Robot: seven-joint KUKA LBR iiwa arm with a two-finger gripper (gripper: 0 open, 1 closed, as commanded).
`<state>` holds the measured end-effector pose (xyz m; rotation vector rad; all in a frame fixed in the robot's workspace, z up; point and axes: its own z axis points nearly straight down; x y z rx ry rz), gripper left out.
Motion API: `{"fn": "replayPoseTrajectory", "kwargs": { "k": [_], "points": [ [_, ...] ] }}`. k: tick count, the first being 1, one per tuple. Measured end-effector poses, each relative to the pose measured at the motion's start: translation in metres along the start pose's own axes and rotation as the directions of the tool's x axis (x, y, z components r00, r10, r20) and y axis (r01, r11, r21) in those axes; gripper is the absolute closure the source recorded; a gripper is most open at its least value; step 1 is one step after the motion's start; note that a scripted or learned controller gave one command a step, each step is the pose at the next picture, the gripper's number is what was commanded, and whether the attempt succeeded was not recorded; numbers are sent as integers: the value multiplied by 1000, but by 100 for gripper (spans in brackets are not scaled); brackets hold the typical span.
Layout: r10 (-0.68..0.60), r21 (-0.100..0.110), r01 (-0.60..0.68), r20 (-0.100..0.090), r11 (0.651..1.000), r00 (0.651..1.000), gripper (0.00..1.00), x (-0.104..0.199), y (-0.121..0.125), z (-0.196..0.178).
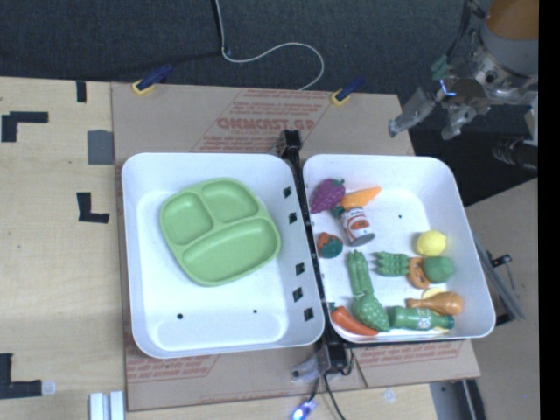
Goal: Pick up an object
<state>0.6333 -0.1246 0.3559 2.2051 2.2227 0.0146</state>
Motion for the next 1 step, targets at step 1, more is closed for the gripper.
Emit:
{"fn": "replayPoseTrajectory", "kwargs": {
  "k": [1],
  "points": [
    [-1,1,1,-1,1000,1000,0,71,-70,-150]
  ]
}}
